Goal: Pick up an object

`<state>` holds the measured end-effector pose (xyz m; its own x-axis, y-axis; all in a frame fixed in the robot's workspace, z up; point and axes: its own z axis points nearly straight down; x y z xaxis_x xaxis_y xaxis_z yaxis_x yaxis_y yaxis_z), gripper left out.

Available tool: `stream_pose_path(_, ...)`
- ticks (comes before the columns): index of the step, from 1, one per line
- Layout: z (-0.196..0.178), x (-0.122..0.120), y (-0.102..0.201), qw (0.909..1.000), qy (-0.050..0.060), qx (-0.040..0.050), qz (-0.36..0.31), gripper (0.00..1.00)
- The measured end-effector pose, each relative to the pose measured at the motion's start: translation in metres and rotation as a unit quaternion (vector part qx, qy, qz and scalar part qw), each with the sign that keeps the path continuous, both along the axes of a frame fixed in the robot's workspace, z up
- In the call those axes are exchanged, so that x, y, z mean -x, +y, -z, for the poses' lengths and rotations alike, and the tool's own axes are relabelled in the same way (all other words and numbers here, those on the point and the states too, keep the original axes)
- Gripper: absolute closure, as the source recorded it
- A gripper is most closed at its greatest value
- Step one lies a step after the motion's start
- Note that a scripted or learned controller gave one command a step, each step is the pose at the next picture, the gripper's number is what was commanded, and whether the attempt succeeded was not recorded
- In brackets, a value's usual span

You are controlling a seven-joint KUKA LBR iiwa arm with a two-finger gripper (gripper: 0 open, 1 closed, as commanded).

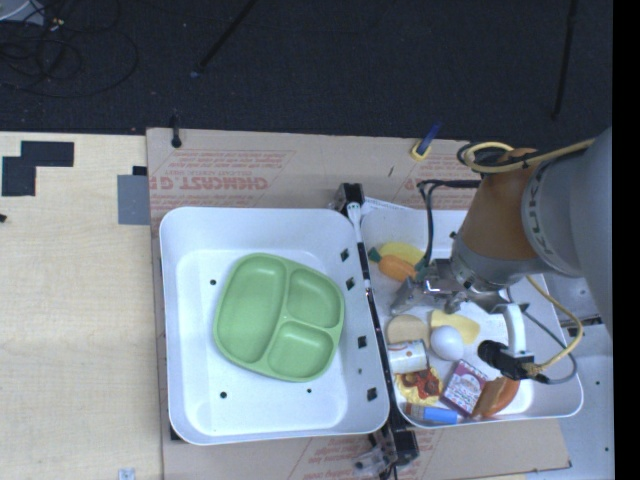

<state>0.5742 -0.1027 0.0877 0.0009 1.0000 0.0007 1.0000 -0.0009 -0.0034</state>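
Pincer (425,290) hovering low in right bin (570,393), above toy-food clutter; cannot tell its state or any hold. Candidate objects lying beneath: white egg (447,343), smooth, round, prone to rolling; tan bread slice (405,329), flat. Advising centring over one item, descending straight. Left bin (190,408) carrying green divided plate (278,316), glossy plastic.

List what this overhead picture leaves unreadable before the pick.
- Gripper: its finger state, masked by the wrist and cables in the camera view.
- Right bin: its far side, covered by the arm.
- Small items near the white egg: too small and crowded to identify.
- Green plate: fully readable.
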Motion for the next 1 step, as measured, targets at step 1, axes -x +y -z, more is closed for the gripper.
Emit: stream_pose_path(1,-0.0007,0.0488,0.0053,1.0000,-0.002,-0.0002,0.000,0.00)
